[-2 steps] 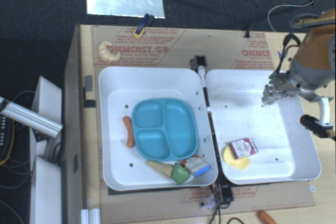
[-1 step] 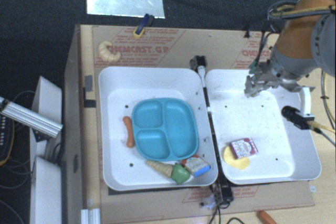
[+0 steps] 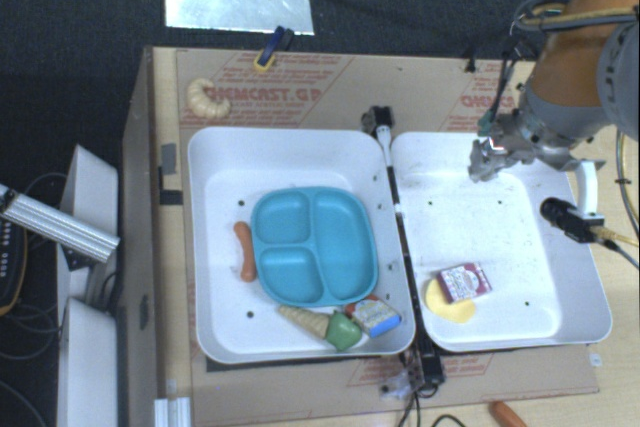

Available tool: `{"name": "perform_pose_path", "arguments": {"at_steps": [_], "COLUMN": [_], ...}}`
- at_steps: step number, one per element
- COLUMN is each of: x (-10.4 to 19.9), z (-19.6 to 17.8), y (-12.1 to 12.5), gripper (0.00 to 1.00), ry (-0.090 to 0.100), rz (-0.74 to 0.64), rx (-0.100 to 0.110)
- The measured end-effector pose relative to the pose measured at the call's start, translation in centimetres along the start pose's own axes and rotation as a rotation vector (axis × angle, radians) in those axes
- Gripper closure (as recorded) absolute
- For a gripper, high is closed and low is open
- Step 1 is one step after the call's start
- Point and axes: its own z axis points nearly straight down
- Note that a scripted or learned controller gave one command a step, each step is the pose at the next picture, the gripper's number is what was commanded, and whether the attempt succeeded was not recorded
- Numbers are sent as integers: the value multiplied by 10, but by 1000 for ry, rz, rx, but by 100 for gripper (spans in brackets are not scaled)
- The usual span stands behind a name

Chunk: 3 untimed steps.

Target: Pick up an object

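So the table [image 3: 300,95] w/ the brown cardboard top carries two white bins side by side. Left bin [image 3: 215,215] is the busy one: big blue divided plate [image 3: 312,245] sits in the middle, an orange hot-dog-looking thing [image 3: 245,250] just beside its left edge, and along the front wall a cone-shaped toy [image 3: 300,318], a green piece [image 3: 343,333] and a small blue/white box [image 3: 378,317] all bunched together, prob touching. Right bin [image 3: 520,225] has a small dark-red packet [image 3: 464,282] lying partly on a yellow disc [image 3: 448,305], near the front left corner. Arm [image 3: 580,65] comes in from the right, and the gripper [image 3: 487,160] hangs over the right bin's back part, well apart from the packet. Can't tell what state the gripper's in from here tbh. Nothing visibly in it.
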Motion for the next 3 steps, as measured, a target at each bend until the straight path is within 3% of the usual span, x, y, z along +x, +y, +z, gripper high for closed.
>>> {"name": "perform_pose_path", "arguments": {"at_steps": [1, 2, 3], "x": [0, -22, -38], "z": [0, 125, 125], "y": [0, 9, -119], "gripper": [0, 0, 0], "ry": [0, -1, 0], "rz": [0, 6, 7], "rx": [0, 4, 6]}}
